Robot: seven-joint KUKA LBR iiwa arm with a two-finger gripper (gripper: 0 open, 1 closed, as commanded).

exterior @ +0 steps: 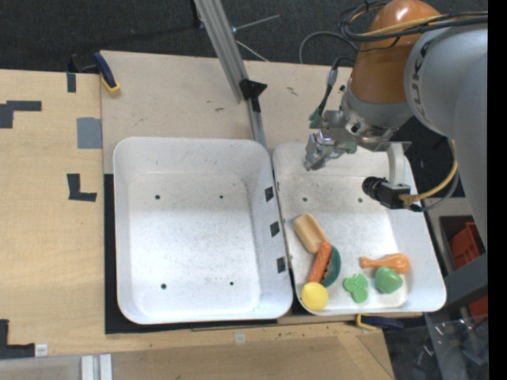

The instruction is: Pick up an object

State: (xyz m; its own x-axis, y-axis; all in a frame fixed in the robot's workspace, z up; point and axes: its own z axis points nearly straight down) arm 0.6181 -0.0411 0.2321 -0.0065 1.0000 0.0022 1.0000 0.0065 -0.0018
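Observation:
The right bin (372,212) holds several toy foods near its front: a tan bread roll (309,231), an orange carrot (320,262) lying on a dark green piece (333,269), a yellow lemon (314,295), a light green piece (356,286), a green pepper (387,279) and an orange drumstick (385,262). My gripper (315,157) hangs over the bin's far left corner, well behind the bread roll. Nothing shows between its fingers.
The left bin (190,228) sits beside the right one, sharing a raised middle wall. A metal rail (230,54) slants down to the bins' far junction. A black cable connector (384,191) hangs over the right bin's far right.

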